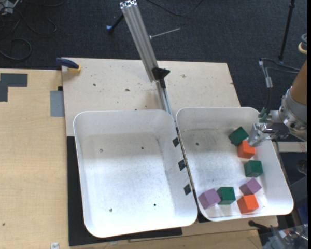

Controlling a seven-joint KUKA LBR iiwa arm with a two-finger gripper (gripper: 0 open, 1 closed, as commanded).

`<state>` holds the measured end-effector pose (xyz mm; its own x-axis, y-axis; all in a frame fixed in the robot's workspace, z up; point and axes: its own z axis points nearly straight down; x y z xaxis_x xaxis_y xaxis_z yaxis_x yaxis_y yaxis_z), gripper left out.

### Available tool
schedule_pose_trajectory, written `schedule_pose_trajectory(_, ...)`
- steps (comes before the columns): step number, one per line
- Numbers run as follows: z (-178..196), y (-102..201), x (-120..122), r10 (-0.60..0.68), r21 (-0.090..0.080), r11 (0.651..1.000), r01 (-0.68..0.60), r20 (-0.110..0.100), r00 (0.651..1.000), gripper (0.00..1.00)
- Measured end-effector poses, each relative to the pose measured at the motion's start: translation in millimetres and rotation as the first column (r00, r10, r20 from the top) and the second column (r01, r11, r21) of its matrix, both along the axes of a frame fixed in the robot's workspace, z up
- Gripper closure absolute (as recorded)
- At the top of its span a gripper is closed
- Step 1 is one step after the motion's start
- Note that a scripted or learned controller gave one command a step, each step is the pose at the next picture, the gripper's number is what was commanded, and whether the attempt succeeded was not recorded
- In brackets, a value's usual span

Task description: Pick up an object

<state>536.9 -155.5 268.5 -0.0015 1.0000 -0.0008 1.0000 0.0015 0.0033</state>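
Reaching in from the right, the arm has its pincer low over the far right part of the right bin, tips down, just above an orange cube. Whether the tips are apart or together cannot be told at this angle, and nothing is seen clamped between them. A green cube lies just beside the pincer on its left, touching or nearly touching the orange one, so a clean grasp probably calls for centring on a single cube and descending straight, lest the neighbour be nudged or wedged in. Nearer the camera than the pincer sit another green cube, a purple cube and a second orange cube. The wrist hangs over the bin's right wall, forearm running off to the right.
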Motion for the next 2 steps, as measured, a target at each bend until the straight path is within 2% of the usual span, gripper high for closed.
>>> schedule_pose_trajectory(2,-29,97,12,0.002,0.003,1.000,-0.002,-0.009,1.000,1.00)
